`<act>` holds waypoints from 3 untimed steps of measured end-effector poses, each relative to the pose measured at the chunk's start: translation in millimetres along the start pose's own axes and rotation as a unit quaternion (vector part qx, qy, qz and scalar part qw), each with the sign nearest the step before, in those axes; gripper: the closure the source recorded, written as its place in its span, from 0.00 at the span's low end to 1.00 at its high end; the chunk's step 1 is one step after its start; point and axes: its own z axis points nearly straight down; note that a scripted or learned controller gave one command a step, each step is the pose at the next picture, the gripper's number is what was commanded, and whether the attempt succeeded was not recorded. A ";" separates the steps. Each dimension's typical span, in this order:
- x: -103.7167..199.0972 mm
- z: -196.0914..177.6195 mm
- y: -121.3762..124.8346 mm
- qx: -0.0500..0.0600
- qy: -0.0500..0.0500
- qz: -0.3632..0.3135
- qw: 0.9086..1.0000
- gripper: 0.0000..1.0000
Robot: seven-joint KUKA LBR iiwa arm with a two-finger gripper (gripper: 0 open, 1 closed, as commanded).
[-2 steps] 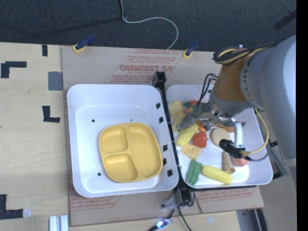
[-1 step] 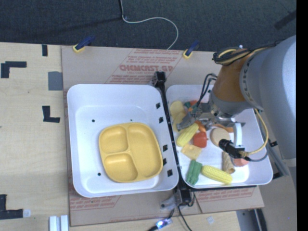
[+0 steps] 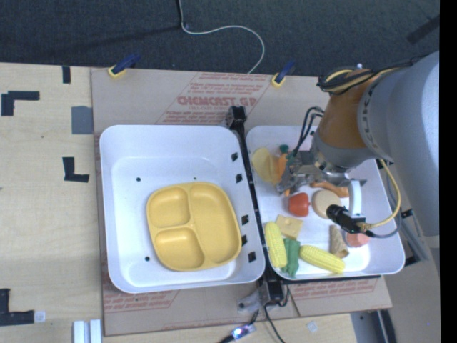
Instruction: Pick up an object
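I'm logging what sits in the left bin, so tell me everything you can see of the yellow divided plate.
The yellow divided plate looks like smooth moulded plastic, roughly square with rounded corners. Raised ridges split it into three compartments. It lies flat and right side up on the floor of the left bin, turned at a slight angle to the bin's walls and set toward the near right part. It touches the bin floor alone; the gripper is over the other bin.
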 end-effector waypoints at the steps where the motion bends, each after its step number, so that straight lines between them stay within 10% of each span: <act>1: 3.9 -59.7 -4.7 -0.003 0.000 0.000 1.000 1.00; 3: 1.0 -130.2 -5.2 -0.001 0.000 0.001 1.000 1.00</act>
